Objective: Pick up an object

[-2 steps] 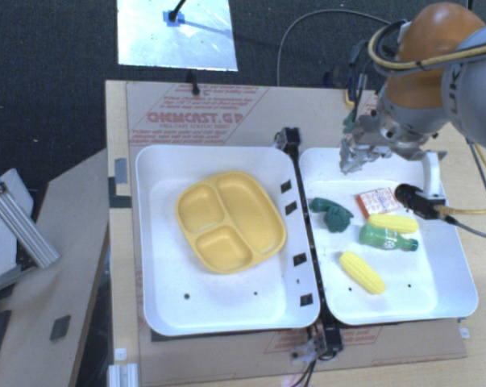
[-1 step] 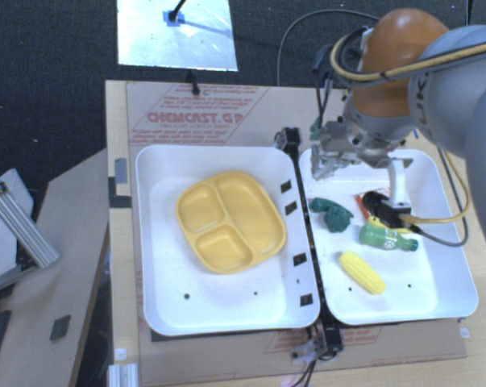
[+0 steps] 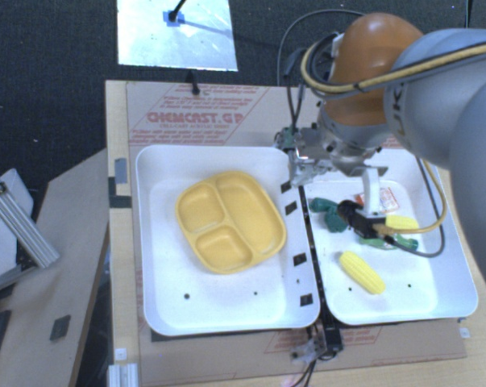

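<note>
Yellow corn (image 3: 362,272) lies loose in the right bin (image 3: 460,297), with a green toy (image 3: 330,214) near it. Neither is lifted. The gripper (image 3: 307,168) hangs low at that bin's far left corner, by the wall shared with the left bin (image 3: 226,317), where a plate (image 3: 229,220) sits. Open or closed, I cannot tell, and nothing shows in its grasp. By my reading the pick is not yet made; the grasp and the lift are both left.
</note>
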You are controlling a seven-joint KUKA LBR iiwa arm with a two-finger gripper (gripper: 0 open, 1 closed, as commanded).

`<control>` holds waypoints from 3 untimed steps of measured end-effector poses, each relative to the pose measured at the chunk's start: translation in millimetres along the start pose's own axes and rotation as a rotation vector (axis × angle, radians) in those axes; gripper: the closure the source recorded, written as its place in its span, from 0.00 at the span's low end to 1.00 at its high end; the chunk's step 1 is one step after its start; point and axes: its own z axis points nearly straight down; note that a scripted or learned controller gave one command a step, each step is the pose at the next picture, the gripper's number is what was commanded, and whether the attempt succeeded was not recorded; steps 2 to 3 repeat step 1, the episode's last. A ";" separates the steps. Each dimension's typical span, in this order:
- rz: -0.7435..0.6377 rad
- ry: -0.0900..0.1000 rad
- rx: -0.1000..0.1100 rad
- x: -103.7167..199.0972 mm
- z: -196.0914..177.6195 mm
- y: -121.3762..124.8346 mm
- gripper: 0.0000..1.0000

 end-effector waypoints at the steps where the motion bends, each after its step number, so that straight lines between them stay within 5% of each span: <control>1: 0.001 0.000 0.003 43.6 17.3 -27.3 1.00; 3: 0.001 0.000 0.003 43.6 17.3 -27.3 1.00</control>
